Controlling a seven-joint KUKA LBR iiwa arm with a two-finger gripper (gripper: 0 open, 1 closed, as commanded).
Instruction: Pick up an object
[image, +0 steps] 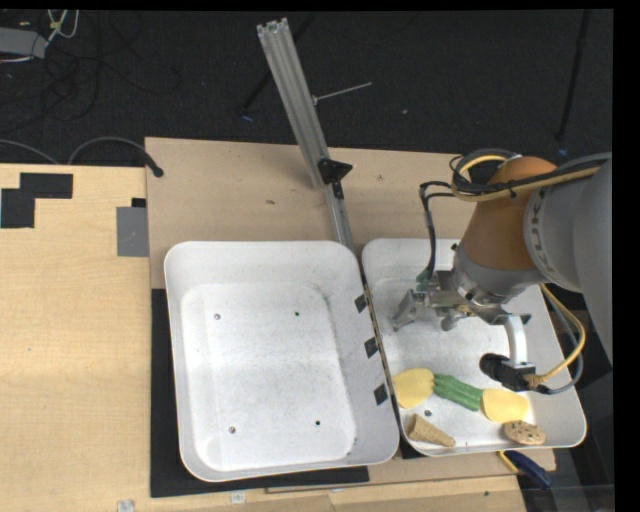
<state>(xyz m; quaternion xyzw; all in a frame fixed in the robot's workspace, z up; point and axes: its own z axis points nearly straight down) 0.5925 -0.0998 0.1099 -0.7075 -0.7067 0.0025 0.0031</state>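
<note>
In the right bin (400, 262), my gripper (424, 318) hangs low over the bare white floor with its fingers spread open and nothing between them. Along the bin's front lie the toys: a yellow piece (413, 387), a green piece (458, 392) touching it, and another yellow piece (505, 404). A tan cone (431, 431) and a speckled brown cookie (523, 432) rest against the front rim. The gripper is above and behind the left yellow piece, apart from all of the toys.
The left bin (185, 300) sits beside the right one, joined by black clips (372, 346). A slanted metal rail (300, 110) rises behind the bins. The arm's grey and orange wrist (510, 225) and its cables (560, 330) overhang the right bin's right side.
</note>
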